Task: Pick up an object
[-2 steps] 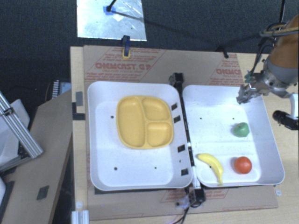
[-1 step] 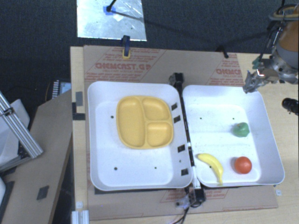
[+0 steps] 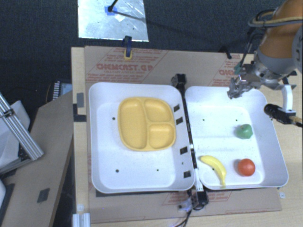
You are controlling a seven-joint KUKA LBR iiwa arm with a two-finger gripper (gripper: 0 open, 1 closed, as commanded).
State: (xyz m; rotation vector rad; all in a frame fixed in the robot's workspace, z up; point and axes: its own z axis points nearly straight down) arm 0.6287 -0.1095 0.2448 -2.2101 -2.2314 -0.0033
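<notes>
Two white bins sit side by side: the left bin (image 3: 102, 174) holds a yellow divided plate (image 3: 146, 123) (three compartments), and the right bin (image 3: 222, 122) holds the loose items. The arm (image 3: 280, 46) enters from the right, its gripper (image 3: 235, 90) above the right bin's far edge; finger spacing cannot be told. Banana (image 3: 214, 168), red tomato (image 3: 245, 167) and green fruit (image 3: 244, 131) lie near the front-right.

Dark floor (image 3: 38, 27) — perhaps carpet — shiny sheet (image 3: 112, 13)
</notes>
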